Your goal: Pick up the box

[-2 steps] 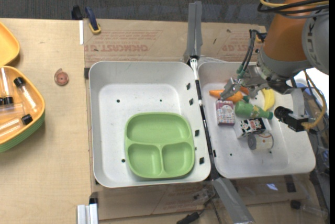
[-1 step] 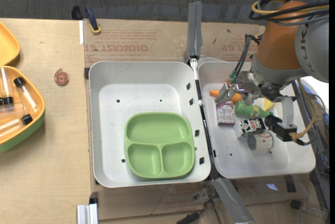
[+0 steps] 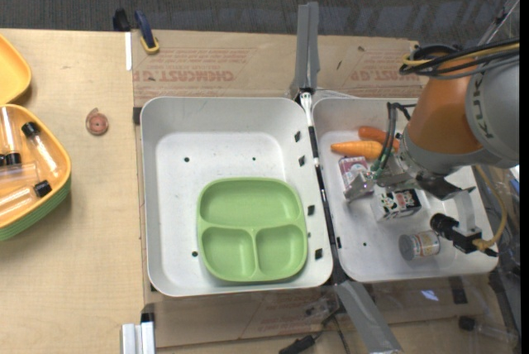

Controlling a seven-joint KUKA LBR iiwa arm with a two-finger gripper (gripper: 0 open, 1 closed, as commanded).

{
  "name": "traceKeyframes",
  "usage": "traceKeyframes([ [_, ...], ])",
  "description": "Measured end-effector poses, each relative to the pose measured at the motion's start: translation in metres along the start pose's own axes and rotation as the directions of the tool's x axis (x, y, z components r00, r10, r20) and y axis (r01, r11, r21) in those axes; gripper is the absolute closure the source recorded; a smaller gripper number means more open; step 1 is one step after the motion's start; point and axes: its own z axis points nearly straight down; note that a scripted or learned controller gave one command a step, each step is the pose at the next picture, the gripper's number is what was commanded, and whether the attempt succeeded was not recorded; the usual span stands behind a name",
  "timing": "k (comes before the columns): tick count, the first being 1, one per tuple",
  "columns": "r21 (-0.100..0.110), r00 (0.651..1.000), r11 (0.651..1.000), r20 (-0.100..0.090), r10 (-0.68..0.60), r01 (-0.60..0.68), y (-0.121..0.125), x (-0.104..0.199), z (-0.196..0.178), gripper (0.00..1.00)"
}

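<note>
Bins sit side by side on the table: the left bin carries a green divided plate, while the right bin holds the box (small, white, with dark printing on its faces, lying tilted near the bin's middle). The gripper hangs low just left of the box, beside a pink-and-white packet; whether its fingers are spread or clenched cannot be told. Two carrots lie toward the back, a small can toward the front.
</note>
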Motion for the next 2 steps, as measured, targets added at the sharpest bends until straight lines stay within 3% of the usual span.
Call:
traceKeyframes([
  [1, -0.002, 0.989, 0.989, 0.001, -0.148, 0.148, 0.038, -0.013, -0.001, 0.00],
  [2, 0.000, 1.000, 1.000, 0.000, -0.002, 0.002, -0.015, -0.008, -0.029, 0.00],
])
